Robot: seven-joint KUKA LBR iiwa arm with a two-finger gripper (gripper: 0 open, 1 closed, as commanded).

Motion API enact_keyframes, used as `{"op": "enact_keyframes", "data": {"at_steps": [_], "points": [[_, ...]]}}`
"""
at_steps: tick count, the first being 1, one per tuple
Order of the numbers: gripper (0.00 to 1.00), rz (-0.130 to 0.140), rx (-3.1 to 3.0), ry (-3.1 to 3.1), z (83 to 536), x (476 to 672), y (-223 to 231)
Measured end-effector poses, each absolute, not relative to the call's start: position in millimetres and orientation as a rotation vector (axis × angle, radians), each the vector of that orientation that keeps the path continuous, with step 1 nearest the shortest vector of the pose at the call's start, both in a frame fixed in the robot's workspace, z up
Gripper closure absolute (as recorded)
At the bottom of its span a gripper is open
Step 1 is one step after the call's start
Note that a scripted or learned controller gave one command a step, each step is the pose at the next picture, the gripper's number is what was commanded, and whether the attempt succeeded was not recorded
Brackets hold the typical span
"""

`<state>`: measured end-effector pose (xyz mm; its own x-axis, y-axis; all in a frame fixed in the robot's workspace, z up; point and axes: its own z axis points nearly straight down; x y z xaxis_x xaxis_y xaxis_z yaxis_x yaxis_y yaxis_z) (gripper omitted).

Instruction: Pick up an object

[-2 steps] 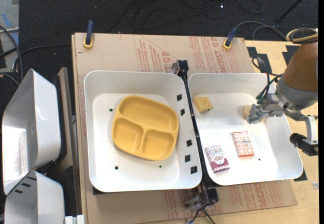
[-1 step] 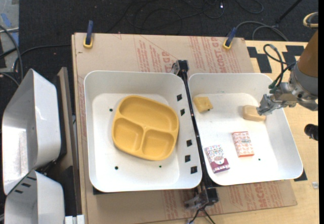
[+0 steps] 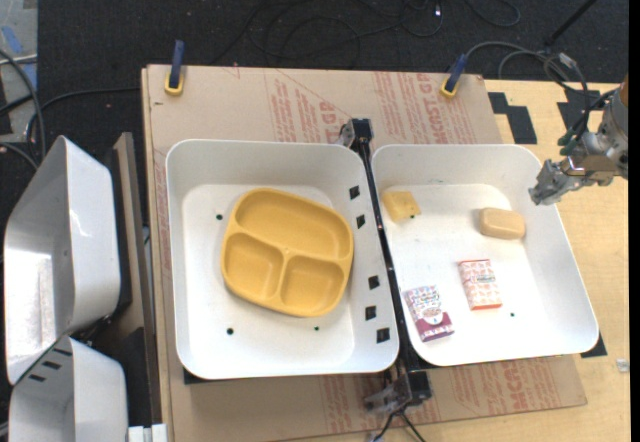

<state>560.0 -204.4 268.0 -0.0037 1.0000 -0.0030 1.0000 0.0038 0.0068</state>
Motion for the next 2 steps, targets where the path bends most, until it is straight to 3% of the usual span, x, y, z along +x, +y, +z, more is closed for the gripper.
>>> {"op": "enact_keyframes", "data": {"at_steps": [1,2], "points": [[1.00,0.002,2.215,2.224,279.0,560.8,-204.4],[1.00,0.000,2.214,2.231,263.7,570.6,-150.1]]}}
